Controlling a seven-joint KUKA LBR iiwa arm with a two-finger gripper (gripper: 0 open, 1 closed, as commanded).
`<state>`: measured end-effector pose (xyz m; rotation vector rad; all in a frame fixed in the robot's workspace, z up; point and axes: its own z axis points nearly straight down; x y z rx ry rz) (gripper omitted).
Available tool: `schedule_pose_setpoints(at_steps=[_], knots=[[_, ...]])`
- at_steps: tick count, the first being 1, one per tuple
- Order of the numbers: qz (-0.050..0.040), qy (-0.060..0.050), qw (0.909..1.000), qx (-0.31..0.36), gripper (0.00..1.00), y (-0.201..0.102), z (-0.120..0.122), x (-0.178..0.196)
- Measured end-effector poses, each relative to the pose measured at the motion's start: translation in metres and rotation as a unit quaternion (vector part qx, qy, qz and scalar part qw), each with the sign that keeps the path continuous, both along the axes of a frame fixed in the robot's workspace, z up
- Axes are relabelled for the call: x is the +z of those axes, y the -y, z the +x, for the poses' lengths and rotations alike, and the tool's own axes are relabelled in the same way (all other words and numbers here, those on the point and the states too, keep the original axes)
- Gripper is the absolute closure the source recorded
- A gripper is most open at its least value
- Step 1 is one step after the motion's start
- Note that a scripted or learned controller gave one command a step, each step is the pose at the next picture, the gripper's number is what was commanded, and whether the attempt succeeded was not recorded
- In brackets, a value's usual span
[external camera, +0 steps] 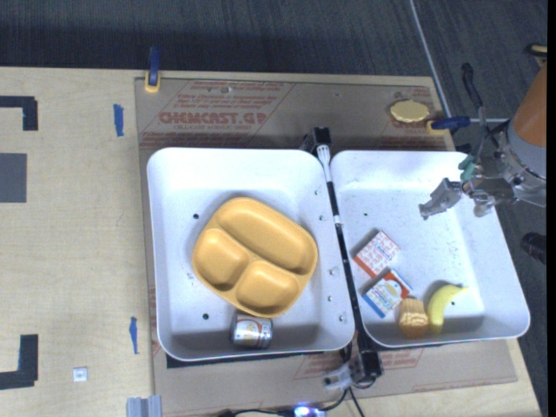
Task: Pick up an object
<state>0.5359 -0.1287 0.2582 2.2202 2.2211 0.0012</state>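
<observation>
Banana (pixel 445 303), yellow and curved, beside a brown pastry (pixel 413 316).

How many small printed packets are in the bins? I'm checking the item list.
2, both in the right bin: one packet near its middle-left, the other packet just below it, beside the bread-like piece and banana. None looks hidden.

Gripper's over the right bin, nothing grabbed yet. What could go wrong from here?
1. The yellow plastic banana and the tan bread-like toy touch in the right white bin's near corner; a grasp there may clip both or hit the wall.
2. The two small flat printed cartons lie flat and close together, so the fingers may slide off.
3. The gripper hangs far from all items, so a straight descent probably closes on bare floor.
</observation>
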Motion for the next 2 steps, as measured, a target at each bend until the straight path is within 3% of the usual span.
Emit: schedule_pose_setpoints(at_steps=[1,2], knots=[[-0.0008,0.004,1.0000,-0.001,0.00,0.010,0.013,-0.160],[-0.0011,0.006,1.0000,-0.001,0.00,-0.034,-0.046,-0.169]])
